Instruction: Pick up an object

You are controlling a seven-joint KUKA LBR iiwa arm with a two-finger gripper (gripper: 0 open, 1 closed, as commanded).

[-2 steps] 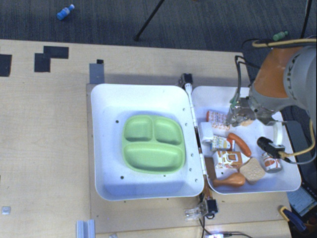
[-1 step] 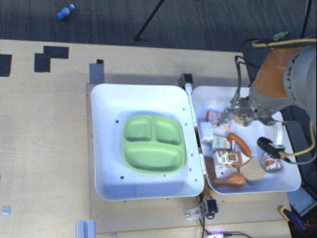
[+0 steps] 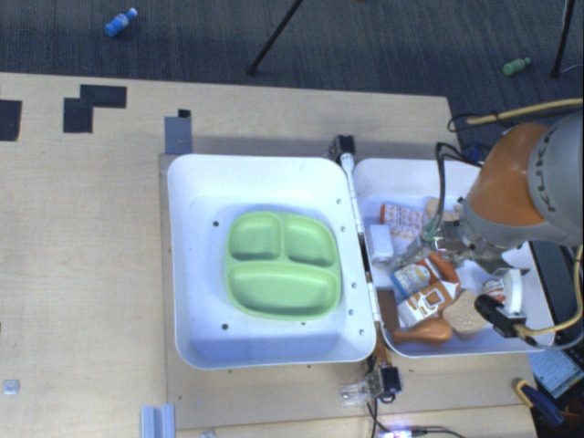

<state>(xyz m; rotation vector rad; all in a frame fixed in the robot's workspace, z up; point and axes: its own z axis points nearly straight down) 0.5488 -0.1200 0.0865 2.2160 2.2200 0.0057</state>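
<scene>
The right bin [image 3: 401, 176] holds a heap of small things: a white and orange packet [image 3: 400, 214], a white box [image 3: 379, 241], an orange and white carton [image 3: 423, 301], an orange sausage-like piece [image 3: 422, 333] and a tan slice [image 3: 467, 313]. My gripper [image 3: 436, 245] is down among them at the middle of the heap, just above the carton. The grey arm with its orange band [image 3: 500, 194] comes in from the right and covers the bin's right half. Nothing shows clearly between the fingers.
The left bin [image 3: 196, 245] holds a green three-compartment tray [image 3: 281, 264]. A black clamp [image 3: 343, 144] sits at the top of the wall between the bins. Cables [image 3: 538, 336] hang by the right bin's edge. Beyond the bench, small items lie on dark carpet.
</scene>
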